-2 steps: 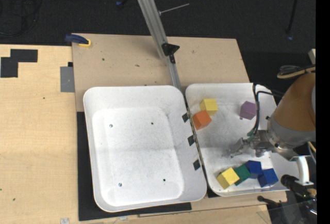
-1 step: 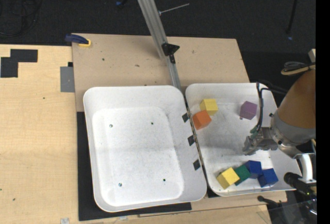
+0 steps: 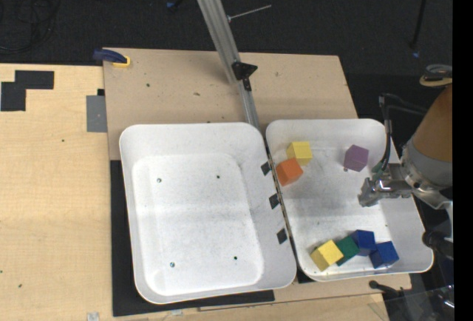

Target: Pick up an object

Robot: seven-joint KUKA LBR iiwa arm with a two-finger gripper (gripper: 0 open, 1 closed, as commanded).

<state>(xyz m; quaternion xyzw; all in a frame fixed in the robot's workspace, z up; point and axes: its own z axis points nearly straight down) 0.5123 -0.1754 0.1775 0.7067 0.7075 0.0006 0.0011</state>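
The right bin (image 3: 325, 124) holds several small cubes. A yellow cube (image 3: 300, 151) and an orange cube (image 3: 289, 171) sit together near its far left side, and a purple cube (image 3: 356, 157) lies toward the far right. Along the near edge a second yellow cube (image 3: 326, 254), a green cube (image 3: 346, 248) and two blue cubes (image 3: 363, 240) (image 3: 383, 254) are clustered. My gripper (image 3: 369, 194) hangs over the right side of this bin, just below the purple cube and above the blue ones. Nothing shows in its grasp.
The left bin (image 3: 148, 136) lies beside the right one, with black clips along the shared edge. A slanted aluminium rail (image 3: 218, 24) rises behind the bins. The wooden bench (image 3: 185, 86) extends behind and to the left.
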